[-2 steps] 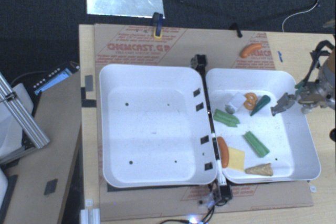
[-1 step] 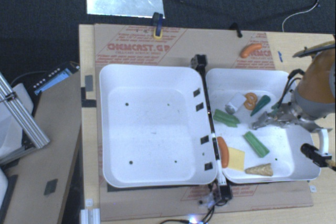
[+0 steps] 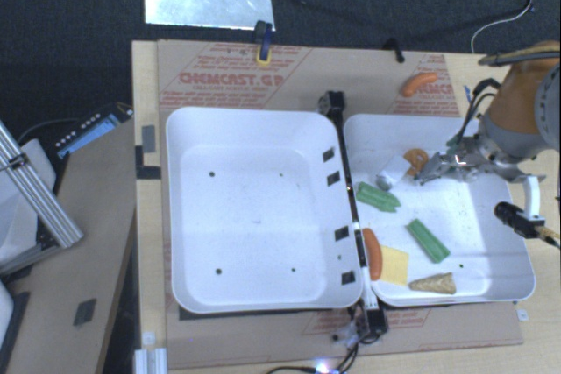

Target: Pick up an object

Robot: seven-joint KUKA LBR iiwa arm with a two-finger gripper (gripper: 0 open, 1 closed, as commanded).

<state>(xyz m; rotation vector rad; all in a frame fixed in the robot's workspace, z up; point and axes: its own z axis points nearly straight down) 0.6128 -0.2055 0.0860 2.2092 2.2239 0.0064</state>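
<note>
Two bins sit side by side on the worktop [image 3: 149, 215]; the right bin [image 3: 491, 276] holds several small items [image 3: 427, 239].

Arm [image 3: 526, 114] cut off at right edge

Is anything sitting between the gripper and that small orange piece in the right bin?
Nothing visible blocks it. The gripper hangs in the right bin just right of the small orange piece, with no object in the gap. The nearest neighbour, a grey-white cylinder, lies on the piece's far, left side.
</note>
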